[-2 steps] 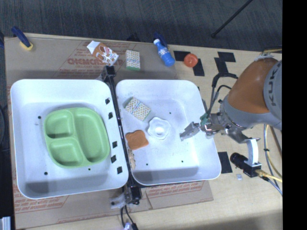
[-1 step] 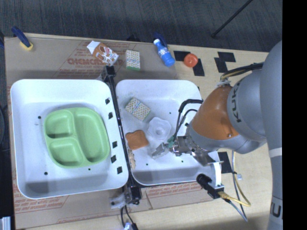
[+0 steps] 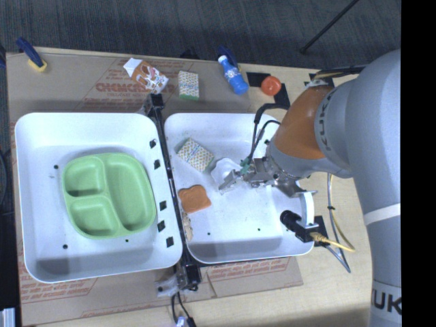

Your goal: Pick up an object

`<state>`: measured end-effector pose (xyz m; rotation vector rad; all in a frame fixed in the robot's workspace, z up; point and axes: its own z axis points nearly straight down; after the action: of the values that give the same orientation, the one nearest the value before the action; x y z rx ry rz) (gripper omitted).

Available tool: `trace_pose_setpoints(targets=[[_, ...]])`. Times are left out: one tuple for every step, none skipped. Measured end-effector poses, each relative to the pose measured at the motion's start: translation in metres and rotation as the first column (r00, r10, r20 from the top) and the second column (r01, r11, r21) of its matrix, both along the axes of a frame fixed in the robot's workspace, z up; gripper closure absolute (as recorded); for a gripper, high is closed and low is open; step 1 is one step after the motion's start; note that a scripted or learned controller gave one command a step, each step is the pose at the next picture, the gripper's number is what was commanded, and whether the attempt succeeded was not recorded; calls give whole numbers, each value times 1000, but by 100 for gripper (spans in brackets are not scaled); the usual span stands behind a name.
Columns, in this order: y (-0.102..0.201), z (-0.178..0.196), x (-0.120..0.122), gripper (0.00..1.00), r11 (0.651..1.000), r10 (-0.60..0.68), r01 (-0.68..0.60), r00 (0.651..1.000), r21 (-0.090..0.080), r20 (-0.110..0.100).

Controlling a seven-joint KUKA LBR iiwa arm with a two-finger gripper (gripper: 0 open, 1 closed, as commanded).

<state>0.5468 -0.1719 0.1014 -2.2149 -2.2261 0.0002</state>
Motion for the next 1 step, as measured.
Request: trace_pose_setpoints(targets=[[20,4,73,0,1000,0,0,1000,0,1]])
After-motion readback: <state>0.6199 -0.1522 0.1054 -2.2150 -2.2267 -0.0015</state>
